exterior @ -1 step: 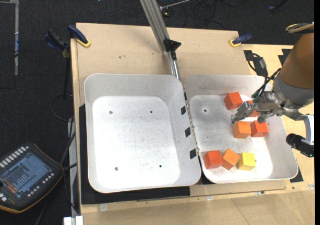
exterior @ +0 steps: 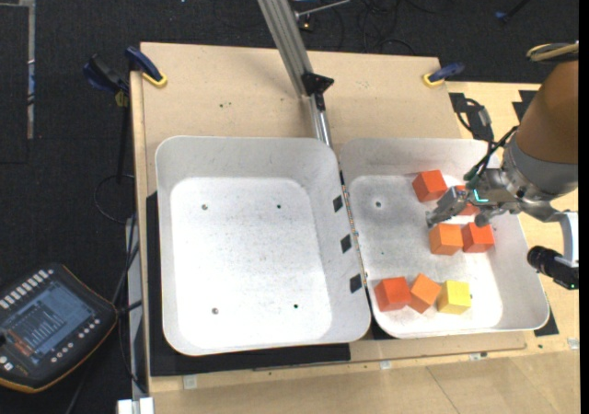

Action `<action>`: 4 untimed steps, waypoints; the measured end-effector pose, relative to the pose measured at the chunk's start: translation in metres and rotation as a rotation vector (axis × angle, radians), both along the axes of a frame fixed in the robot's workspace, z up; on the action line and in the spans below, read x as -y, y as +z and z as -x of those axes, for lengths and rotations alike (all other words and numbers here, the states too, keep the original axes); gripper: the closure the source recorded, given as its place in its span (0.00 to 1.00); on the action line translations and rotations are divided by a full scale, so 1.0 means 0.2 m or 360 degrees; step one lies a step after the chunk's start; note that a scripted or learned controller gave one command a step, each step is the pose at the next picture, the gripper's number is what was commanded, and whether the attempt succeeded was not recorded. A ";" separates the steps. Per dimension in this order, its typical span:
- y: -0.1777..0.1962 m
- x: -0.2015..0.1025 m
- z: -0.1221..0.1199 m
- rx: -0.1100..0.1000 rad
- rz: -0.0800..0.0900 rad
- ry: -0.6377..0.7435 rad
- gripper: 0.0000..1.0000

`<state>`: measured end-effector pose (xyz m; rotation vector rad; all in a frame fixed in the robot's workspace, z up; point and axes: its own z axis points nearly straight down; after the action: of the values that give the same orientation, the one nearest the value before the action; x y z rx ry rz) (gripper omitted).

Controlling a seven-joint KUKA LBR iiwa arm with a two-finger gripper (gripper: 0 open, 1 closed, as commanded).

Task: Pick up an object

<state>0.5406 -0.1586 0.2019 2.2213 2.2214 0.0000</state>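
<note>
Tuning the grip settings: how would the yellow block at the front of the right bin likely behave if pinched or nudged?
The yellow block looks cube-shaped with flat faces, so it should probably slide rather than roll, and stay rigid when pinched. It touches an orange block, so a nudge would likely shift that one too. The bin wall close by could crowd the claw.

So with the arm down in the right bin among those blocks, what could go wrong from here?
1. The gripper sits low between three close blocks: an upper orange block, an orange block and a red block touching it. It may nudge one instead of grasping.
2. Those two touching blocks could get pinched together, or one could slip out.
3. The red block lies near the right bin's wall, leaving little room.
</note>
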 end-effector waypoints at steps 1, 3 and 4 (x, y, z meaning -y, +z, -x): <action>-0.28 -0.03 -0.04 -0.0009 -0.0002 0.0001 0.00; -0.35 -0.01 -0.07 0.0038 0.0015 0.0000 1.00; -0.08 -0.02 -0.13 0.0010 0.0003 0.0005 1.00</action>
<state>0.5674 -0.1546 0.1852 2.2135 2.2210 0.0049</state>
